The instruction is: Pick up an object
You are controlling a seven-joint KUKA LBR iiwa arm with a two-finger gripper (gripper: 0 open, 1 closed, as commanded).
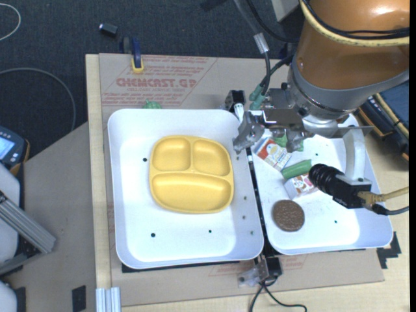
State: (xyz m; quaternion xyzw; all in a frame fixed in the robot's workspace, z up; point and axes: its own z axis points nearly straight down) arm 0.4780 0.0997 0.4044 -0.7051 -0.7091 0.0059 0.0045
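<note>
My gripper [271, 140] hangs over the far left part of the right bin [338, 236], its two grey fingers spread apart and open. Just below and between the fingers lies a white and red packet [273, 153]; whether they touch it I cannot tell. Beside the packet sits a green cylinder [296, 168], then a small red and white carton [300, 185]. A brown round disc [288, 215] rests nearer the front of that bin. The arm's large orange and grey body hides the bin's far right corner.
The left bin [130, 194] holds a yellow divided plate [192, 173] at its middle. The wall between the two bins runs right under the left finger. A blue and yellow clamp [136, 54] sits at the bench's far edge.
</note>
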